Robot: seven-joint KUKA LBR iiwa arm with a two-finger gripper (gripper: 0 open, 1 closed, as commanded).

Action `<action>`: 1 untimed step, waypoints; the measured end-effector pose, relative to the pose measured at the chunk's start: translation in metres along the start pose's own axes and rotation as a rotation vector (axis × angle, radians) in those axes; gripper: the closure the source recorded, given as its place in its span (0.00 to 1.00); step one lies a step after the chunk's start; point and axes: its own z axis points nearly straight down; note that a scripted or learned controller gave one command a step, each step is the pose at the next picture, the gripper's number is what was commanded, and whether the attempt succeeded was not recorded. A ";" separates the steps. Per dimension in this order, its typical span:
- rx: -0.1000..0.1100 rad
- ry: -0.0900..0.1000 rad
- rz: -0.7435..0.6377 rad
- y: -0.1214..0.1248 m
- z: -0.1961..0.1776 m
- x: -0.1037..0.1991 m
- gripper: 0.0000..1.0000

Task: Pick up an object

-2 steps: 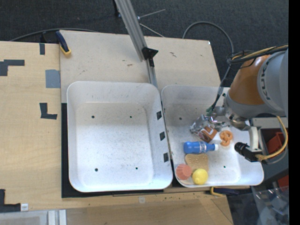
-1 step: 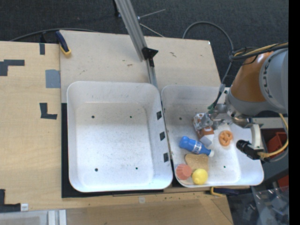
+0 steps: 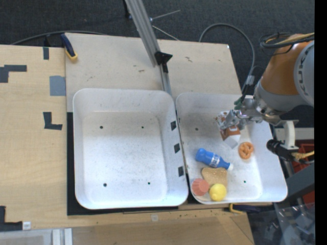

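Reaching in from the right, the arm (image 3: 286,80) is brought over the right bin (image 3: 189,111), and the tool (image 3: 231,121) is seen low above the bin floor at its upper middle. A small brown-and-white object (image 3: 231,132) lies directly under the tool, touching it or very nearly so; whether it is gripped cannot be told, since the tool's state is hidden by its own body and by blur.

The candidates for picking are all gathered in the right bin. An orange pretzel-shaped toy (image 3: 246,150) is set just beside the brown object, toward the right wall. A blue bottle (image 3: 212,159) is laid on its side near the bin's middle, tilted across the floor. Below it, a tan toast-shaped piece (image 3: 214,175), a pink round piece (image 3: 200,187) and a yellow lemon-like ball (image 3: 218,192) are crowded together against the near rim, touching one another.

The brown object is judged to be the target because it stands apart from the cluster, with bare floor to its left and above it, so a straight descent and lift are allowed there. The pretzel toy is the closest neighbour and could be nudged. The cluster at the near rim is hemmed by the wall, leaving little room for an approach. The left bin (image 3: 87,137) offers broad open floor beside the shared rims. A slanted metal rail (image 3: 145,29) crosses the surface (image 3: 30,152) behind the bins, well apart from the tool.
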 end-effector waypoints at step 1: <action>0.000 0.000 0.000 -0.003 -0.053 0.010 1.00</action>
